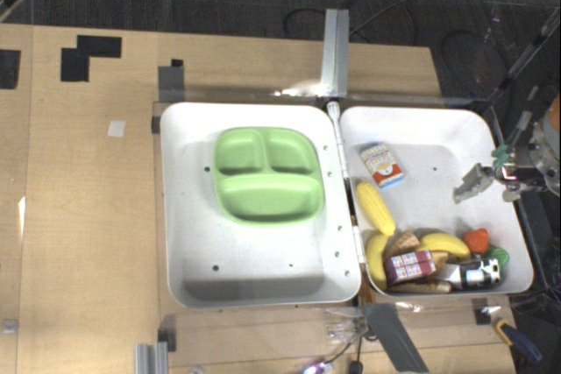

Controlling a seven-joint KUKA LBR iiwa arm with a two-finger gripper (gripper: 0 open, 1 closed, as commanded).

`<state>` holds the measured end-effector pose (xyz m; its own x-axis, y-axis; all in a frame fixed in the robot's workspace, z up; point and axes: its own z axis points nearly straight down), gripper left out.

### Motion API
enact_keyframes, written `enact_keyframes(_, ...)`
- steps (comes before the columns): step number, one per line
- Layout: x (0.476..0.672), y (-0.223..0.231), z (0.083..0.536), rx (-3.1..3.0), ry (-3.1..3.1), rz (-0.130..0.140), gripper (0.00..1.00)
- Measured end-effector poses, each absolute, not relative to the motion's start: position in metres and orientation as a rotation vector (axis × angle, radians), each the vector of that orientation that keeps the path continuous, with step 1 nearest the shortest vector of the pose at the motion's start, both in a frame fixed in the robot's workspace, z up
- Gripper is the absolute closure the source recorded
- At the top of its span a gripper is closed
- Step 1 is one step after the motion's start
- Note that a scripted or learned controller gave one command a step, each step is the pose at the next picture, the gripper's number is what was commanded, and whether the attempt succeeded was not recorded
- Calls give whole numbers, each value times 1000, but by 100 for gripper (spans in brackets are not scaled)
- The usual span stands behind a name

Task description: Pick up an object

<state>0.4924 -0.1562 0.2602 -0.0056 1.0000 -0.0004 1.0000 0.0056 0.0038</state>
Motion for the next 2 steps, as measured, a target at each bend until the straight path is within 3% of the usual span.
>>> enact_keyframes(1, 546, -97, 195, 2176, 2263, 3, 0)
enact_keyframes(2, 598, -95, 90, 2126, 2295, 16, 0)
